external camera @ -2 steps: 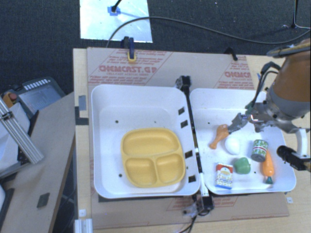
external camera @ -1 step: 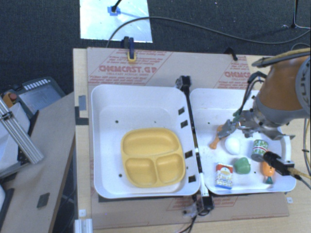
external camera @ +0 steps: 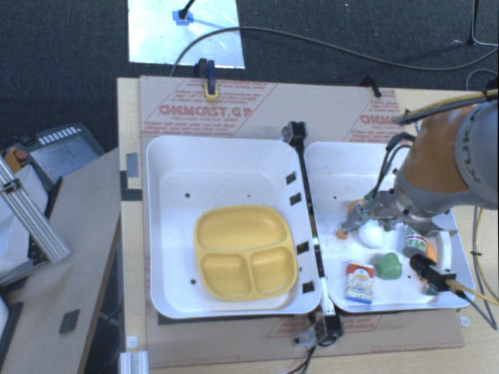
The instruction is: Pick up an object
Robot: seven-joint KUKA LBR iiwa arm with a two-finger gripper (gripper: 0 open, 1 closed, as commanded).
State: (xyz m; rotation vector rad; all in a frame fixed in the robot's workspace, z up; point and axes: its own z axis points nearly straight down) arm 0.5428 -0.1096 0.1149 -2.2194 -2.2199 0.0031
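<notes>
My gripper [external camera: 361,217] hangs low over the middle of the right bin [external camera: 343,162], reaching in from the right under the grey wrist and orange band. A white rounded object [external camera: 372,235] lies right beside and just below it, touching or nearly touching. A green lump [external camera: 387,266] sits nearer the front. To its left is a small red, white and blue box [external camera: 359,281]. A small labelled container [external camera: 416,245] lies under the wrist, partly hidden. Nothing is visibly held.
The left bin [external camera: 168,178] holds a yellow divided tray [external camera: 245,250] in its front half. A black divider strip [external camera: 304,209] runs between the two bins. A white curved piece [external camera: 443,247] lies near the right bin's right wall.
</notes>
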